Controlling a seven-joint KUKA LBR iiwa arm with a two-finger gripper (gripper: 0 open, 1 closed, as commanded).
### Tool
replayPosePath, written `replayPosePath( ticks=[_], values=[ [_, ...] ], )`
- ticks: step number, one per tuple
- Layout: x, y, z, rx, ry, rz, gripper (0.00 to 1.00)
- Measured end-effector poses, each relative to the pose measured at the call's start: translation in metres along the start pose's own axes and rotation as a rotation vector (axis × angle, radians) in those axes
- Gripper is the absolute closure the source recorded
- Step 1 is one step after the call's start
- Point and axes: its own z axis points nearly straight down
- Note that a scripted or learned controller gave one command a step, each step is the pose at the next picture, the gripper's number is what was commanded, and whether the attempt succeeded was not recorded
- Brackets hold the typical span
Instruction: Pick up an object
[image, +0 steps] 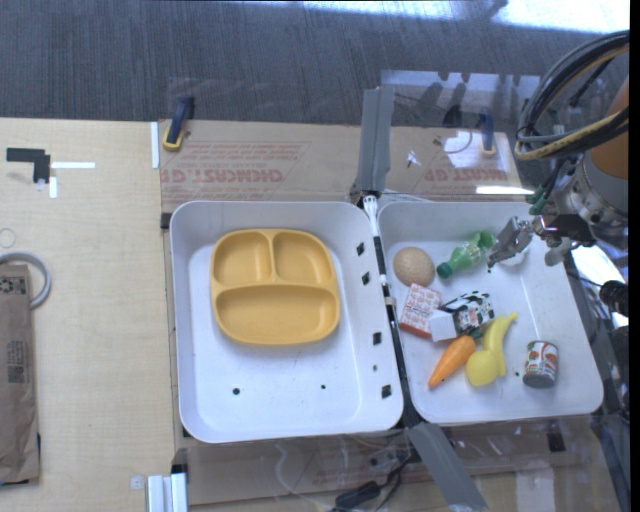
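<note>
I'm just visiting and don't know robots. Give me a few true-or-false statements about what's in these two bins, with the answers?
1. The yellow divided plate lies in the left bin. True.
2. The carrot sits on that plate. False: it lies in the right bin, beside the banana.
3. The gripper hovers near the green bottle. True.
4. The small can is in the left bin. False: it is in the right bin.
5. The gripper holds the banana. False: the banana lies in the bin.
</note>
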Motion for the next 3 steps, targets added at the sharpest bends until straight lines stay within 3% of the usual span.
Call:
replayPosePath(
  ticks=[1, 2, 3],
  values=[
    [-0.009, -0.042, 0.14, 0.001, 0.001, 0.121, 0.0],
    [0.014, -0.06, 0.183, -0.025, -0.006, 0.012, 0.0],
    [0.014, -0.06, 0.175, -0.022, -0.005, 0.016, 1.0]
  ],
)
